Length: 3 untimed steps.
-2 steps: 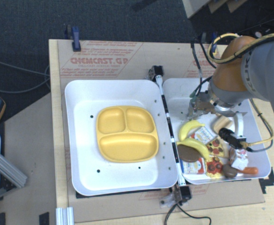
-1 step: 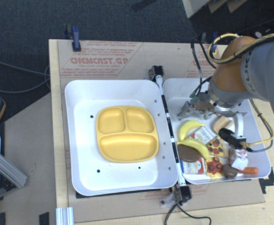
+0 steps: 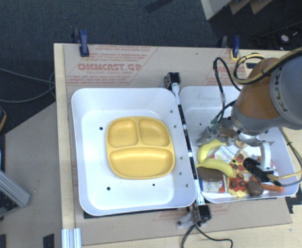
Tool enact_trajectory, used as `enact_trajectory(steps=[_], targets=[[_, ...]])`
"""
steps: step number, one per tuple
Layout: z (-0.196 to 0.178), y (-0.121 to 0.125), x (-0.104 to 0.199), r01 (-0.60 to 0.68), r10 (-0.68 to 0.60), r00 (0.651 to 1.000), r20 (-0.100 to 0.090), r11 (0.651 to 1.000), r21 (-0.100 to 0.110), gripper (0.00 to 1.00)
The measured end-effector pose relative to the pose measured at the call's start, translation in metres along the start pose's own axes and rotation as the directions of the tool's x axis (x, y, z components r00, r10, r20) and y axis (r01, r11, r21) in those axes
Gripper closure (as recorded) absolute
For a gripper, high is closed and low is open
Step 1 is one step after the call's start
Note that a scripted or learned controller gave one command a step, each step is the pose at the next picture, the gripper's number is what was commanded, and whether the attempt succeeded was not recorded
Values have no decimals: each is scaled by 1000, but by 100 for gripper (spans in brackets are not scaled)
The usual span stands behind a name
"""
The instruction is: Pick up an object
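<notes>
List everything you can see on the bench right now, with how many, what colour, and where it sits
Left bin: one, white, left half of the bench.
Divided plate: one, yellow, three compartments, lying in the middle of the left bin.
Right bin: one, white, beside the left bin.
Bananas: two, yellow, at the left side of the right bin's pile.
Mixed small items: count unclear, brown, red, orange, black and white, heaped in the near part of the right bin.
Clamps: two, blue, on the bench's far edge.
Arm: one, grey with an orange band, reaching in from the right above the right bin.
Gripper: one, down at the pile; its state is hidden.
</notes>
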State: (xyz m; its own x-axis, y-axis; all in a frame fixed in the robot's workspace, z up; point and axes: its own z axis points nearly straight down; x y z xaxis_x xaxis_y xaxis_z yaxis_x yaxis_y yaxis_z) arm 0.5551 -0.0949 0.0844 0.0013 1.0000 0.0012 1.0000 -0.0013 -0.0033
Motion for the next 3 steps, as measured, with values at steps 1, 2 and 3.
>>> enact_trajectory(steps=[1, 2, 3], targets=[[0, -19, 2, 1, -1, 1000, 0, 1000, -1, 0], [0, -58, 0, 0, 0, 1000, 0, 1000, -1, 0], [0, -76, -5, 1, -1, 1000, 0, 1000, -2, 0]])
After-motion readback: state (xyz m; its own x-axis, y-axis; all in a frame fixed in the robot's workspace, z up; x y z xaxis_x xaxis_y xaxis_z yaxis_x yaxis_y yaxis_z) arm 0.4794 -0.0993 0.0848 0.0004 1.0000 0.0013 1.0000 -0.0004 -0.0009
